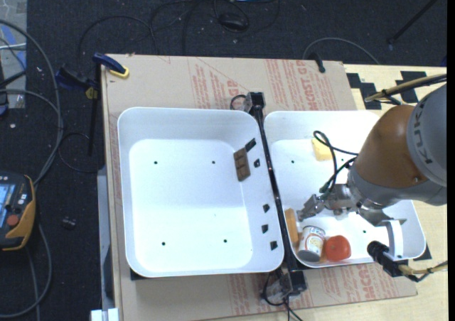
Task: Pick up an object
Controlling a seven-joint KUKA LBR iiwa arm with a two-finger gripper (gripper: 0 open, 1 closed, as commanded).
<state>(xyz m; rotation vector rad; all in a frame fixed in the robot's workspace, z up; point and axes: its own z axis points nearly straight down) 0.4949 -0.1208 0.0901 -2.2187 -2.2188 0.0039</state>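
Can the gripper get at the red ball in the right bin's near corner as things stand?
Probably yes: the gripper hangs just above the red ball, top exposed, though a can and bin wall crowd it.

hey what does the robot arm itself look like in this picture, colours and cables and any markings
The arm is bulky and rounded: a grey shell bearing dark letters at the frame's right edge, then a broad orange band above the wrist. Below sits a grey metallic wrist section and gripper. A thin black cable loops beside the band.

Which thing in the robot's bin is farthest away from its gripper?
The yellow block, alone near the top of the right bin. The can, red ball and orange stick crowd together at the bottom, just below the gripper.
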